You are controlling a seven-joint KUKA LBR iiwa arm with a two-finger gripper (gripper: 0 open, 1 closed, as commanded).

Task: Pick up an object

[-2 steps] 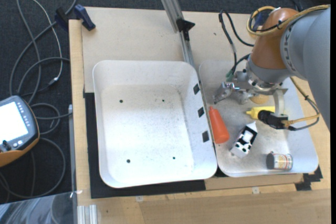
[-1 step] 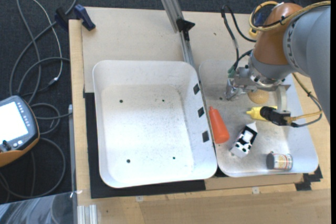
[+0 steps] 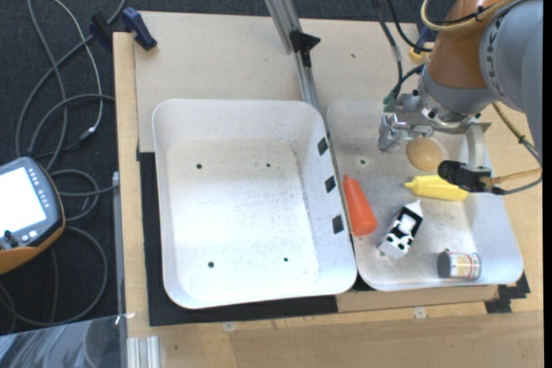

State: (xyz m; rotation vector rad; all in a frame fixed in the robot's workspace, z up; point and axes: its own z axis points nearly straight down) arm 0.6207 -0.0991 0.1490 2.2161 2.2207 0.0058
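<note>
Two bins [image 3: 241,121] — right one holds five objects [image 3: 359,204]; gripper [image 3: 395,132] above it, state unclear.

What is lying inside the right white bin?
In the right bin: an orange carrot, a black-and-white carton, a yellow piece, a tan round item, a small can. The arm covers the far corner.

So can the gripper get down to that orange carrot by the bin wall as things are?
Probably yes. The carrot lies uncovered in the right bin, nothing on top of it; the gripper hangs just above and beyond it. The bin wall close alongside may crowd the fingers.
</note>
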